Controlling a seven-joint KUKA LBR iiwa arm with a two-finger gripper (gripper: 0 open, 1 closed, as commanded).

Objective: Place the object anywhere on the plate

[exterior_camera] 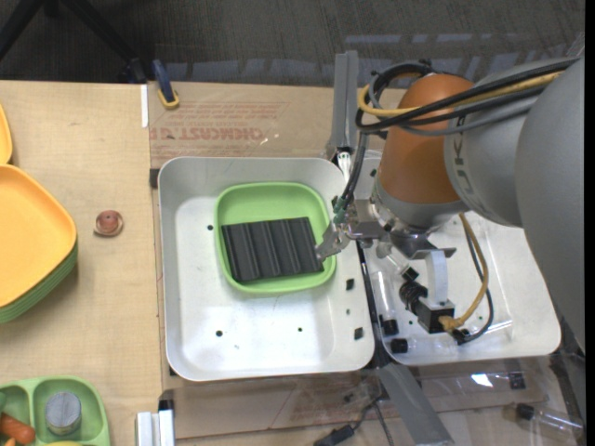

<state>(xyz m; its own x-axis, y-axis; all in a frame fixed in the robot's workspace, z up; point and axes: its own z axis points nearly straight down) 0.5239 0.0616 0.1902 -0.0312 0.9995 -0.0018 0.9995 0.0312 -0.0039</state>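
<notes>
The dark grey ribbed rectangular block [271,250] lies flat on the light green square plate [244,202]. The two-finger gripper [332,240] is at the plate's right rim; its opening cannot be told.

Wooden worktop [102,147], bearing two shallow white bins: left bin [186,342] just left of the tool [331,242], right bin [530,277] under and right of it. Lay well left of the tool: small reddish disc [109,222], stacked yellow plates [28,240], green compartment tray [46,412].

Grey arm [521,147], orange wrist band [423,147], black and yellow cables [446,96].
</notes>
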